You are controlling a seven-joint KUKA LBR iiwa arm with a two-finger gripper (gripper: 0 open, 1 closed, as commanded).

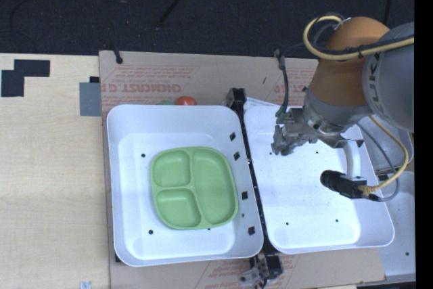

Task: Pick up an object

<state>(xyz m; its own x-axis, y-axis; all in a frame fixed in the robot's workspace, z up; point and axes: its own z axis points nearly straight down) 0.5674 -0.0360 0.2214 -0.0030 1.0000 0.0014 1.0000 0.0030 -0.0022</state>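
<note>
Arm over right bin; jaws low, grip unclear; green plate in left bin.

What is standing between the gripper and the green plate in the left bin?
The gripper hovers over the right bin; the green plate lies flat in the left bin. Between them run the two bins' adjoining rims with black clips. Nothing covers the plate.

pale green divided plate; both bins plain white. arm orange at band, grey above. small red-orange object behind left bin. bench light wood.
</note>
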